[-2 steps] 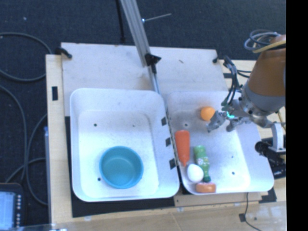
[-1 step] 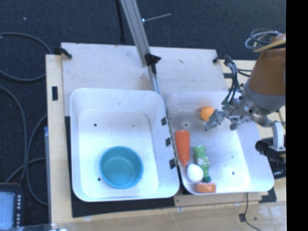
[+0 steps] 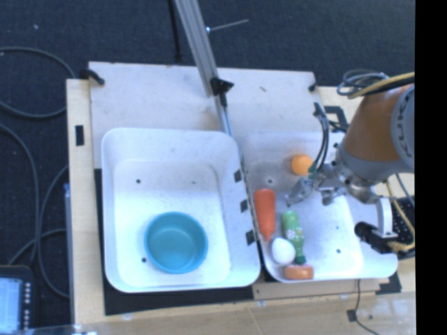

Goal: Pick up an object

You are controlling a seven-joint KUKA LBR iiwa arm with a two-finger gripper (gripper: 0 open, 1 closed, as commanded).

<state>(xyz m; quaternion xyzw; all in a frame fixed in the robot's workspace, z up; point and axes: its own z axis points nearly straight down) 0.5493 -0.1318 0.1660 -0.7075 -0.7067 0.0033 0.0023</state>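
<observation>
A dark carpeted floor with loose black cables surrounds a pale wooden bench (image 3: 174, 82) that carries two shallow white plastic bins side by side, with a slanted aluminium rail (image 3: 199, 37) crossing above them.

The left bin (image 3: 119, 152) holds one round blue plastic bowl (image 3: 176, 241) near its front edge. The right bin (image 3: 349, 257) holds the candidates for picking: a small orange ball (image 3: 302, 164) toward the back, a long orange carrot-shaped toy (image 3: 265, 213) lying along the left wall, a green bottle-like toy (image 3: 292, 233) just beside it, a white egg-shaped object (image 3: 283, 250) touching the bottle's front end, and a small orange piece (image 3: 298, 273) at the front rim.

The grey arm with its orange band (image 3: 374, 128) hangs over the right bin, and the gripper (image 3: 314, 190) sits low above the bin floor between the ball and the green toy. Whether the claw is spread or pressed together cannot be told here; nothing is visibly caught in it.

To do this step well, I judge the arm should choose an isolated piece. The ball stands apart from the others, while the bottle, egg and carrot crowd together near the wall, where a finger could land on a neighbour. Centre the claw over the chosen thing before descending, then close fully before lifting.
</observation>
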